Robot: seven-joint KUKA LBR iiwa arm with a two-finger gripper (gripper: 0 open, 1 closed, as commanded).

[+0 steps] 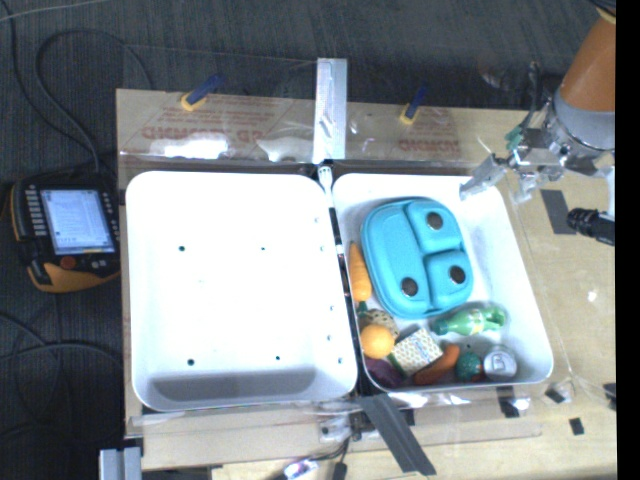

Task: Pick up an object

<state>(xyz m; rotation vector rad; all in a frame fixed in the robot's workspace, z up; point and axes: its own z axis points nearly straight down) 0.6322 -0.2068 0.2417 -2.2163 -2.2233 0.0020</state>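
Blue tray [417, 257], tilted, fills upper part of right bin [527, 298]; small items heaped below it: green bottle [469, 320], orange ball [377, 342], silver can [500, 365]. Gripper [478, 183] above tray at bin's upper right rim, nothing held; jaw opening: cannot tell

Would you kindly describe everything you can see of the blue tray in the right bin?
The blue tray is a light blue, smooth, plastic-looking piece with rounded corners and three compartments, each with a dark spot in it. It lies tilted in the right bin, turned askew to the walls, covering most of the upper half. Its lower edge rests by the small toys, and an orange piece sits beside its left edge.
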